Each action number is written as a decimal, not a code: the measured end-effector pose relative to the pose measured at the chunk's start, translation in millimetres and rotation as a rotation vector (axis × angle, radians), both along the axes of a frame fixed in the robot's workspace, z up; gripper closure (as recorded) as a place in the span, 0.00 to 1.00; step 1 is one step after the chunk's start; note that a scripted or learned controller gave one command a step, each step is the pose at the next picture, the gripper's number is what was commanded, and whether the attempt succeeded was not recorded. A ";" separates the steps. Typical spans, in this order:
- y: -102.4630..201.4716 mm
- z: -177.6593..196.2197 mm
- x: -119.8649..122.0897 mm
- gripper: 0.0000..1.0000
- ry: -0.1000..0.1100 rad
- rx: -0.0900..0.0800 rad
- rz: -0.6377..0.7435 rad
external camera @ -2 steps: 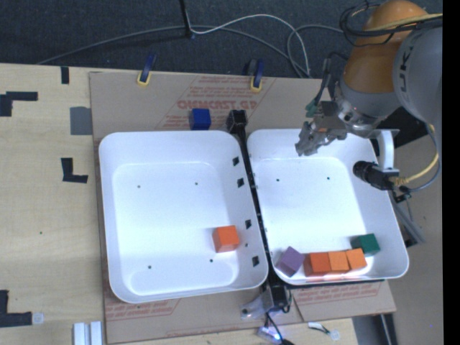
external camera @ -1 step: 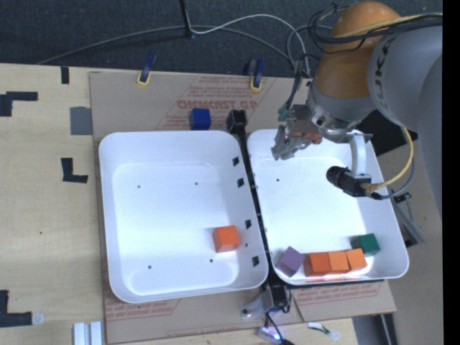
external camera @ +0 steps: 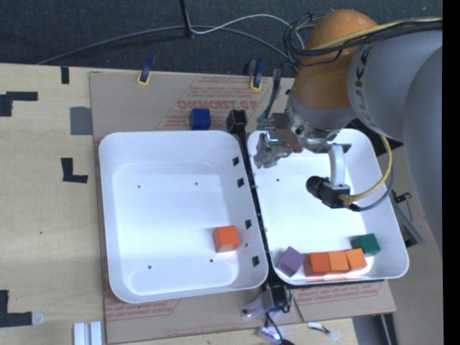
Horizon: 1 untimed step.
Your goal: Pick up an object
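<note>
Camera view: looking down at a slant on both bins
Writing: red print on the cardboard sheet [external camera: 215, 99] under the bins, too blurred for me to read
Left bin [external camera: 129, 192]: one orange cube [external camera: 226, 238] near its front right corner, edges turned slightly off the bin walls
Right bin [external camera: 302, 221]: a row along the front wall running left to right, a purple block [external camera: 290, 261] turned corner-on, then three orange blocks [external camera: 335, 262] touching side by side, long axis along the wall; a green block [external camera: 368, 244] just behind the row's right end
Behind the bins: a blue cube [external camera: 200, 118] on the cardboard
End effector [external camera: 269, 149]: hanging over the back left corner of the right bin, well apart from every block; open or shut, I cannot tell
Arm: grey, with the orange band [external camera: 330, 56] above the wrist, reaching in from the right
Surface [external camera: 43, 192]: light wood with black tape marks
</note>
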<state>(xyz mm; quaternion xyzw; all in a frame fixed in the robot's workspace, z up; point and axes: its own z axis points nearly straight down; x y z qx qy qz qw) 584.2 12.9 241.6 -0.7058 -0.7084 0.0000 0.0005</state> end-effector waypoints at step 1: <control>46.2 -10.8 -7.4 1.00 0.001 0.000 0.000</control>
